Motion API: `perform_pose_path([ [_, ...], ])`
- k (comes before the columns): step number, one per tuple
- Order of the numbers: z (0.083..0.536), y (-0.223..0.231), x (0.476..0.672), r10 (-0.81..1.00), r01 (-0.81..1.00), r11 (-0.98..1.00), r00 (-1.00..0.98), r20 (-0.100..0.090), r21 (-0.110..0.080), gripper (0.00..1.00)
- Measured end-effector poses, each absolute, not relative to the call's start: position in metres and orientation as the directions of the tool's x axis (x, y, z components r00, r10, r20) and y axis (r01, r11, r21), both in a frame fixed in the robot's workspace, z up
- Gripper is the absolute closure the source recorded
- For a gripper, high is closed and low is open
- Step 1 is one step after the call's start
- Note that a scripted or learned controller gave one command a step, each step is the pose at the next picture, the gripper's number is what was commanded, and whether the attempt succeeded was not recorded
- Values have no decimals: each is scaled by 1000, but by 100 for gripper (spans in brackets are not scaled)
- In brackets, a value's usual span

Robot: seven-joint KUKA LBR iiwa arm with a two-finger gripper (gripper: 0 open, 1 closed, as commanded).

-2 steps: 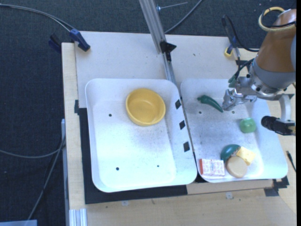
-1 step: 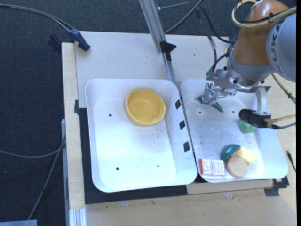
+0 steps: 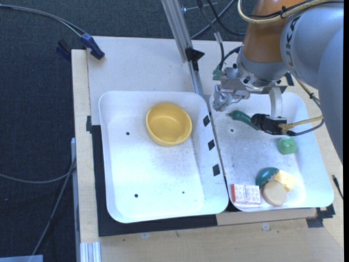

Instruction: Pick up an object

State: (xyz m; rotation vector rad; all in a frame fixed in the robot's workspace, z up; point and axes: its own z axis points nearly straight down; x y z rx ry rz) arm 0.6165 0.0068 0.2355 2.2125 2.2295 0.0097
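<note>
**Gripper over the upper left corner of the right bin**

We see 2 white bins side by side on the bench (image 3: 142,53). The grey arm (image 3: 319,42) enters from the upper right of the frame, and its orange band (image 3: 270,23) sits above the wrist. The gripper (image 3: 222,101) hangs over the upper left corner of the right bin (image 3: 240,157), close to the wall it shares with the left bin (image 3: 158,190). We cannot tell how far it is open, or whether it has hold of anything.

The loose objects lie as follows. A small dark green piece (image 3: 238,115) rests on the right bin's floor just to the lower right of the gripper; we cannot tell whether they touch. A pale green ball (image 3: 287,145) lies further right, near the bin's right wall. 4 items cluster in the lower right corner of that bin:

- a teal rounded object (image 3: 266,174)
- a yellow wedge (image 3: 286,179) just beside it
- a tan round item (image 3: 274,194) below both, touching them
- a red and white packet (image 3: 246,194) at the left of the group

The left bin holds 1 yellow bowl (image 3: 169,124), upright, in its upper middle part and well apart from the gripper.

A blue clamp (image 3: 91,44) grips the bench's upper left corner.
</note>
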Motion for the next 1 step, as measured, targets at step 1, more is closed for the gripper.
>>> perform_pose_path([
  [1, 247, 57, 645, 1000, 1000, 6, -6, 3, 5, 100],
])
